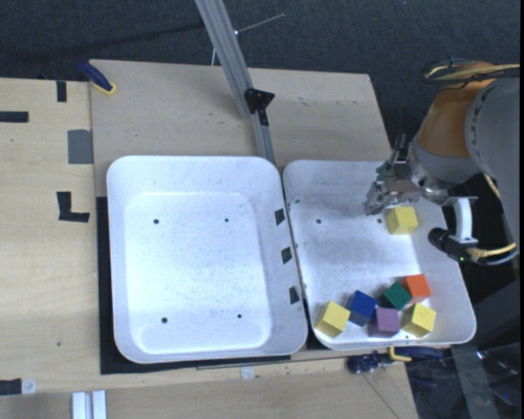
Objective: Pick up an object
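Observation:
In the right bin (336,243), a yellow cube (402,220) lies near the upper right. My gripper (382,197) hangs over the bin just up and left of that cube, close to it or touching it. Along the bin's front edge sits a cluster of cubes: yellow (333,318), blue (361,305), purple (386,320), green (396,296), orange (417,285) and another yellow (422,319). The grey arm with its orange band (445,125) comes in from the right.
The left bin (192,251) adjoins the right one. A slanted metal pole (236,59) ends in a black clamp (258,101) behind the bins. A black cable (458,243) loops beside the right bin's right edge.

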{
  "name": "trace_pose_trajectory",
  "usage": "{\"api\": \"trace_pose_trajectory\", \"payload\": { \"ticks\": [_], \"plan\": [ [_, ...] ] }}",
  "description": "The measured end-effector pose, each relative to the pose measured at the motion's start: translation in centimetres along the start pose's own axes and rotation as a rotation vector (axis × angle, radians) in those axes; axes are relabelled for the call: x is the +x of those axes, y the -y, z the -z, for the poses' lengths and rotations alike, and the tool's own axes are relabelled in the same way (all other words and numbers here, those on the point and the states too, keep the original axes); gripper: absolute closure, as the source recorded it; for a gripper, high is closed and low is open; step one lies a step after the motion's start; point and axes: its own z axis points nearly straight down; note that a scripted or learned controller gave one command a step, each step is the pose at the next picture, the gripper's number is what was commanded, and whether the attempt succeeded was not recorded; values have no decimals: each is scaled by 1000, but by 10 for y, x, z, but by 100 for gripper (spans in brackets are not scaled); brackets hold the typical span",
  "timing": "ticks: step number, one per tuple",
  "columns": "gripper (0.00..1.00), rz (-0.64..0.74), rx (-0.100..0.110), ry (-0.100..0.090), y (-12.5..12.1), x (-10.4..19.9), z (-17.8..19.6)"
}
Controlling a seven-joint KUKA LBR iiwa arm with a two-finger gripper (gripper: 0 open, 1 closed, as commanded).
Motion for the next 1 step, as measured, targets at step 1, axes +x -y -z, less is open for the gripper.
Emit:
{"api": "trace_pose_trajectory", "payload": {
  "ticks": [1],
  "plan": [
    [100, -5, 3, 3, 3, 0, 63]
  ]
}}
